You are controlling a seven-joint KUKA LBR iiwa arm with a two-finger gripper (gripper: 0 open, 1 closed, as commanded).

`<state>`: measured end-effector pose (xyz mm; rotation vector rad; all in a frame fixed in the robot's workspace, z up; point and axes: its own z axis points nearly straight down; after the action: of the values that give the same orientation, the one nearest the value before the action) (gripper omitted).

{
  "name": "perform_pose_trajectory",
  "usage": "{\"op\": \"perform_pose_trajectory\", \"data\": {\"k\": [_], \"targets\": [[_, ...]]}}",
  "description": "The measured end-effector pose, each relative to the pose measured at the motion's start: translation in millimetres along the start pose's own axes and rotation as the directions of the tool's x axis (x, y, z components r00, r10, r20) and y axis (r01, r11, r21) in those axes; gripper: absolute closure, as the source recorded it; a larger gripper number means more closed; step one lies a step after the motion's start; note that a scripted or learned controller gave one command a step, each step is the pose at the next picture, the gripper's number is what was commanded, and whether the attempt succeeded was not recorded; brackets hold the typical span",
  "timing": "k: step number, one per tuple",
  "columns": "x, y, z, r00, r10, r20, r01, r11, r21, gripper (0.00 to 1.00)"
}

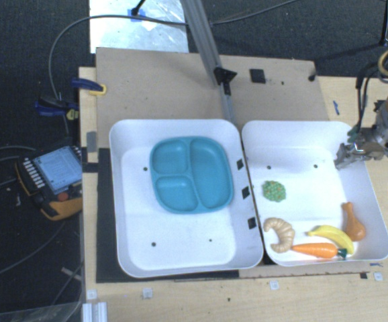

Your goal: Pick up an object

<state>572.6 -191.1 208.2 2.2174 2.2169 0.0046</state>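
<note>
Nearest, carrot [314, 250] suits a centred descent from the gripper [347, 154], whose opening cannot be told.

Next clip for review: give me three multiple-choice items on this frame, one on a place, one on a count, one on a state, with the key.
1. Where does the blue three-part plastic plate lie?
A. left white bin
B. right white bin
C. bare bench

2. How many toy foods lie in the right white bin?
A. two
B. five
C. eight

3. Where is the gripper?
A. over the plate
B. at the right bin's far right rim
C. above the left bin

Key: 1 A, it sits inside the left white bin. 2 B: green ball, croissant, banana, carrot, drumstick. 3 B, beside that rim.
</note>
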Motion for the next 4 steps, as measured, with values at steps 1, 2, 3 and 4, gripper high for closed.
{"op": "perform_pose_trajectory", "data": {"k": [1,2,3,4], "targets": [[-2.8,7.9,-46.1,1.000,-0.006,0.000,0.006,1.000,-0.001,1.00],[43.9,20.2,-40.1,1.000,-0.010,-0.003,0.011,1.000,0.003,1.00],[91.2,31.3,-35.6,1.000,-0.011,-0.004,0.011,1.000,0.004,1.00],[154.0,35.8,-27.2,1.000,-0.012,-0.005,0.012,1.000,0.005,1.00]]}}
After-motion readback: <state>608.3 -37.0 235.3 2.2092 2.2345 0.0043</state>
